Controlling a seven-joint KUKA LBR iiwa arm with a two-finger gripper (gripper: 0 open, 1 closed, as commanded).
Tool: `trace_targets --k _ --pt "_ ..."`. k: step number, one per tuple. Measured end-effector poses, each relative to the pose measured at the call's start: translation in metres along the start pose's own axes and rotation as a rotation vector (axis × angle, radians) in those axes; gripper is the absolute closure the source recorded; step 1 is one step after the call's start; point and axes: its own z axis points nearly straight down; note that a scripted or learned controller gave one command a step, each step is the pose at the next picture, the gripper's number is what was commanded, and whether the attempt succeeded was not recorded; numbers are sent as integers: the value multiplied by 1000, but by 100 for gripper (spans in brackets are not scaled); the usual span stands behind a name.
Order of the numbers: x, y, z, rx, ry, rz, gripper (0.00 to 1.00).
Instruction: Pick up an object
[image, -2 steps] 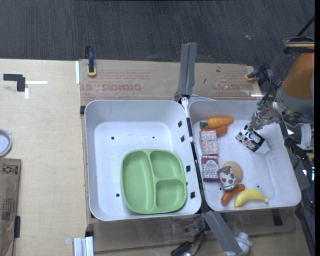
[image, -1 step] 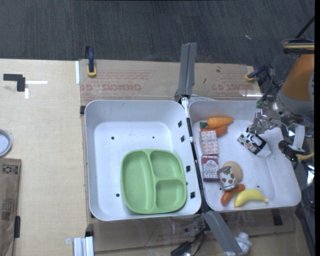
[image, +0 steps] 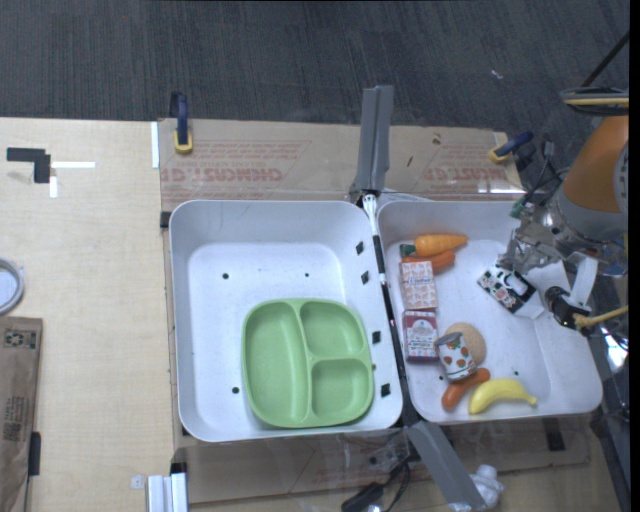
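My gripper (image: 506, 287) hangs low over the right part of the right bin (image: 560, 355), below the grey arm with its orange band (image: 598, 170). It is apart from the objects, which lie in the bin's left half. Two carrots (image: 440, 244) lie at the back. A red and white box (image: 418, 285) and a darker red box (image: 421, 334) sit in front of them. Nearer the front are a tan round piece (image: 470, 343), a small white patterned item (image: 455, 358), an orange-red stick (image: 464, 389) and a yellow banana (image: 502, 396).
The left bin (image: 200, 330) holds a green divided plate (image: 308, 362). A grey divider post (image: 375, 140) stands between the bins at the back. Clamps (image: 180, 135) sit on the cardboard behind them. Cables trail beside the arm at the right.
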Motion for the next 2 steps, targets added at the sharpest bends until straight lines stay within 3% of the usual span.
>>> trace_targets --k 1,2 --pt "2 -2 1 6 3 -1 0" --pt "16 -25 1 1 -7 -110 0"
